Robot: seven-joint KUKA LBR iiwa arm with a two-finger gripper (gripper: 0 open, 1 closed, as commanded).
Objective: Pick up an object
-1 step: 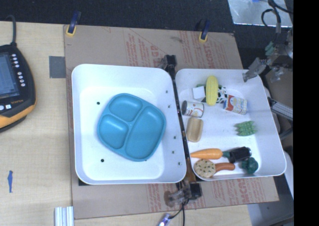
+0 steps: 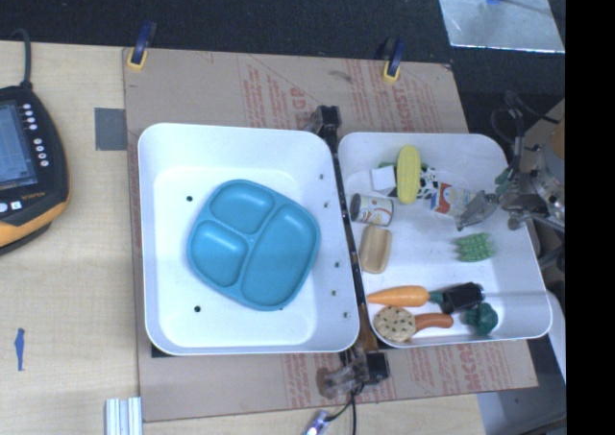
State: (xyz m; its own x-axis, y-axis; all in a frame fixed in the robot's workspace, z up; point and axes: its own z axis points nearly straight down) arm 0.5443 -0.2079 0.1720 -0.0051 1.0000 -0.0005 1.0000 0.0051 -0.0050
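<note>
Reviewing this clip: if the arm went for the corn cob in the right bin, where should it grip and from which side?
Grip the corn cob across its middle, coming straight down from above. It lies flat, long axis running away from the camera, so the fingers would close across its narrow width. A white item touches its left side and a carton sits close on the right, so clearance looks tight.

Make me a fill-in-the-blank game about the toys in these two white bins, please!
1. The blue plate lies in the ______ bin.
2. The corn cob in the right bin is coloured ______.
3. The plate has ______ compartments.
4. The carrot lies right above the round ______.

Missing words: left; yellow; three; cracker
</note>
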